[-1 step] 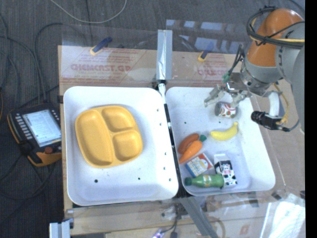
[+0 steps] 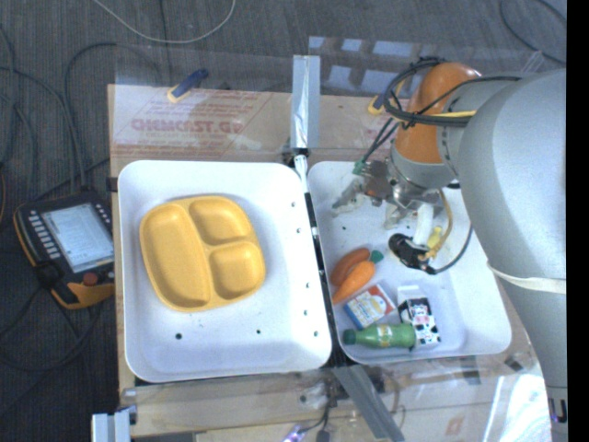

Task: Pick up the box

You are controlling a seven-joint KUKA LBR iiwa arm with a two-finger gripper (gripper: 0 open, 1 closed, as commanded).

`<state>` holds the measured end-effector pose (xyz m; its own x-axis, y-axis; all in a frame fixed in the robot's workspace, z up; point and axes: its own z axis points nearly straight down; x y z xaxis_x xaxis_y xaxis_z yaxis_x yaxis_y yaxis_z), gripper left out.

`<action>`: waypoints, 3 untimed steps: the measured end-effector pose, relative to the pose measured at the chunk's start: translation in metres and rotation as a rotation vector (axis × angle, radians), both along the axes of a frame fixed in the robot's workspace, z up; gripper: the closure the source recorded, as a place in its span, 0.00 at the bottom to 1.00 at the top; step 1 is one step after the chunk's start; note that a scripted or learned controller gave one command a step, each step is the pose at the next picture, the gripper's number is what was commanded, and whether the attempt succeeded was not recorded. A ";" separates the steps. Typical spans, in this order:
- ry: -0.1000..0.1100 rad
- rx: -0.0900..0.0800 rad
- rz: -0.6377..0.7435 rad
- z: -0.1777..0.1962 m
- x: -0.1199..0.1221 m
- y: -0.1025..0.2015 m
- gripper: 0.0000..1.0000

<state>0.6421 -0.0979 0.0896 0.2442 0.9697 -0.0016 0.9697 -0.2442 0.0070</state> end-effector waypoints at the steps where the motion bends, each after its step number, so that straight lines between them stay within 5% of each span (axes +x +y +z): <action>1: -0.004 0.000 0.000 0.001 -0.057 0.001 0.00; 2: -0.010 0.000 -0.033 0.002 -0.111 -0.011 0.00; 3: -0.012 0.001 -0.184 0.002 -0.143 -0.060 0.00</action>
<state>0.4995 -0.1576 0.0914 0.4173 0.9087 0.0038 0.9086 -0.4173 0.0182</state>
